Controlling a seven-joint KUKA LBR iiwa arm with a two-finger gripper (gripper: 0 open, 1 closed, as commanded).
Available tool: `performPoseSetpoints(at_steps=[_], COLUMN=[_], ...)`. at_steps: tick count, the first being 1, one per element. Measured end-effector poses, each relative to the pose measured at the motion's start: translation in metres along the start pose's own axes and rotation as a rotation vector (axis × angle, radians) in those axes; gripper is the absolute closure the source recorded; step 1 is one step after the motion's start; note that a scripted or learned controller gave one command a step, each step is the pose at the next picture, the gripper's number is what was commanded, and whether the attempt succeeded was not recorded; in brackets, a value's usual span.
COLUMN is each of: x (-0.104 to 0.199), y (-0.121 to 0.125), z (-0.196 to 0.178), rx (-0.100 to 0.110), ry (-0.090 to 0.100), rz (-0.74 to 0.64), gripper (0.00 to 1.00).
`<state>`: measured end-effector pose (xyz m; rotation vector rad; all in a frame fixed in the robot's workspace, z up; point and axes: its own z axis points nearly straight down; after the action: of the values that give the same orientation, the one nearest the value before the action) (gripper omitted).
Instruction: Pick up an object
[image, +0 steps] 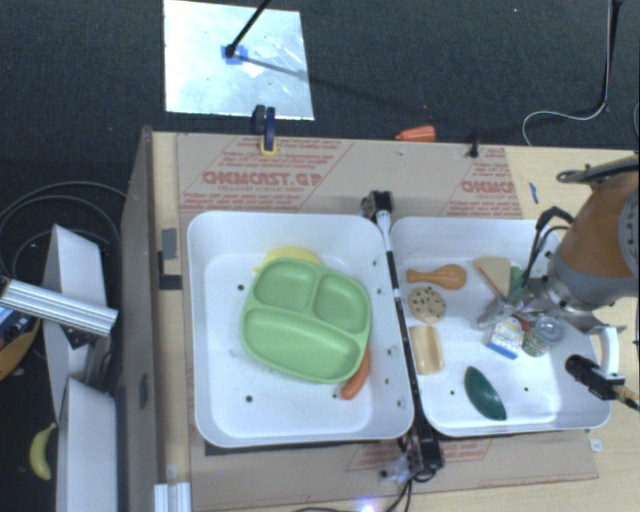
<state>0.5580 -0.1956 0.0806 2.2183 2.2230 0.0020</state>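
Observation:
My gripper (507, 314) is low in the right bin (452, 418), at its right side, with the grey arm and orange band (600, 235) behind it. It sits right above a small blue and white box (505, 339) and beside a little can (539, 337). I cannot make out whether anything is gripped. A tan wedge (492, 272) and a green piece (517, 279) lie just behind the gripper. Further left in this bin are a toy drumstick (440, 276), a cookie (427, 301), a bread piece (427, 349) and a dark green oval (485, 392).
The left bin (225, 425) holds a green divided plate (305, 319) on top of a yellow item (290, 255), with an orange sausage (355, 379) at its lower right edge. A black bracket (590, 374) of the arm hangs over the right bin's front right corner.

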Motion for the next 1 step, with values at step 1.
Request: performPoseSetpoints(at_steps=[1], x=[-0.0007], y=[0.0012], z=[-0.0145], rx=[-0.002], ry=[0.000], rz=[-0.001], gripper=[1.00])
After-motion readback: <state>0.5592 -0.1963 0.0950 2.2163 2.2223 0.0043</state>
